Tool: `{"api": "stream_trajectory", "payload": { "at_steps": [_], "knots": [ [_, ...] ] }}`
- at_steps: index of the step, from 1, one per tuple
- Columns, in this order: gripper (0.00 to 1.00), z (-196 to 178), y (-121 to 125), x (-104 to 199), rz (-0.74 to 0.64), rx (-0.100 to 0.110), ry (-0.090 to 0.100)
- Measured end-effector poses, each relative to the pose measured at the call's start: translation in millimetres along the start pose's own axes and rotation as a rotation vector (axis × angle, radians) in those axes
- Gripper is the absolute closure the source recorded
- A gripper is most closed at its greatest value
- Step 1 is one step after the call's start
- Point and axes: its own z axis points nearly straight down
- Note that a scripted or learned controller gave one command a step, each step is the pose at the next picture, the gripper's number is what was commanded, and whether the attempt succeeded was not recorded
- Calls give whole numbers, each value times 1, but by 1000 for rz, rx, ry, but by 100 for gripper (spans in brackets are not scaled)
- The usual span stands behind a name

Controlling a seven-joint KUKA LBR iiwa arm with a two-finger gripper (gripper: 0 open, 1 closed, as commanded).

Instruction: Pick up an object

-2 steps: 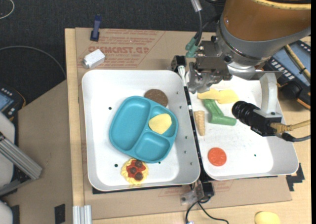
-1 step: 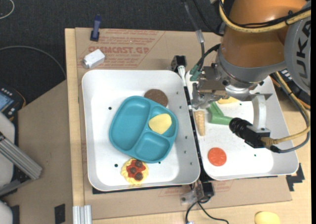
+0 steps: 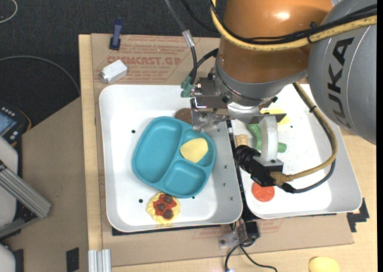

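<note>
Jaws cannot be judged open or closed, since the bulky orange band of the arm [image 3: 269,25] hides most of the gripper [image 3: 203,118] from above. What shows of the gripper sits low over the top right corner of the left bin [image 3: 116,145], just above the upper rim of the blue divided plate [image 3: 170,157]. Nothing can be seen between its tips.

That plate lies near the middle of the left bin and has 3 compartments; a pale yellow piece [image 3: 194,150] rests in the right-hand compartment, just below and close to the gripper. A small toy pizza [image 3: 163,206] lies on the bin floor below the plate, well apart from the gripper.

In the right bin [image 3: 335,175], a green item [image 3: 258,133] and a red-orange round piece [image 3: 262,192] lie near the dividing edge.
</note>
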Motion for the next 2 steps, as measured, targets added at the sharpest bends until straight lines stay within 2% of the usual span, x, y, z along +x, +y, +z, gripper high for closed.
{"api": "stream_trajectory", "payload": {
  "at_steps": [1, 2],
  "knots": [
    [100, 73, -7, -55, 17, 12, -7],
    [100, -34, -5, -92, 15, -11, -3]
  ]
}}
